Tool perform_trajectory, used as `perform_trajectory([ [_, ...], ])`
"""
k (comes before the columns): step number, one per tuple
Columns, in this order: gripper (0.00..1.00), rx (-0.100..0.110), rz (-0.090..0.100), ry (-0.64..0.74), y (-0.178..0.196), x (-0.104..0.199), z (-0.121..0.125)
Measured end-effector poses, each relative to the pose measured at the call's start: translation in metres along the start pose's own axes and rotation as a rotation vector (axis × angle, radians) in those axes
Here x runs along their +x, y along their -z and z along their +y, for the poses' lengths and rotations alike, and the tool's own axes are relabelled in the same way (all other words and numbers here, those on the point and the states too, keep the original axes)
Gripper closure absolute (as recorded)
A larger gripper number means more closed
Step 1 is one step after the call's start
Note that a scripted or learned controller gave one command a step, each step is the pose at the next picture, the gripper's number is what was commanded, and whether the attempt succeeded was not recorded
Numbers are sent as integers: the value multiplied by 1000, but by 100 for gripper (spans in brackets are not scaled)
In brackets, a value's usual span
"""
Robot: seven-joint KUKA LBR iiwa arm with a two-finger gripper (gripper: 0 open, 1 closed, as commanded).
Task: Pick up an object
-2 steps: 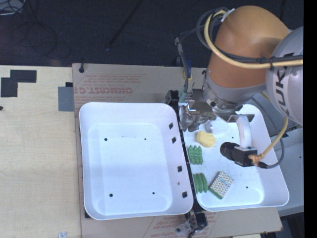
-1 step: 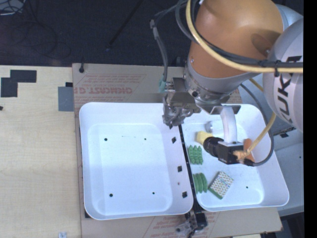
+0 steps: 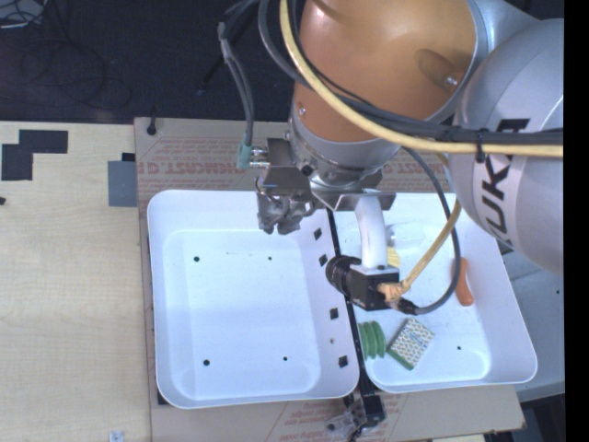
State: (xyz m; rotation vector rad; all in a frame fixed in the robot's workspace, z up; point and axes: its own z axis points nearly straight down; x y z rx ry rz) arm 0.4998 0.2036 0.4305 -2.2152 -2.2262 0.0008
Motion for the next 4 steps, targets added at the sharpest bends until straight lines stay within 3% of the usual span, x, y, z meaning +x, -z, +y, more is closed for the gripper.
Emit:
perform_trajectory([
  [1, 100, 12, -5, -2, -84, 20, -26],
  [2, 100, 19, -10, -14, -228, -58, -27],
  [3, 100, 2, -4, -16, -198, -167, -25],
  [4, 100, 9, -2, -14, -246, -241, -27],
])
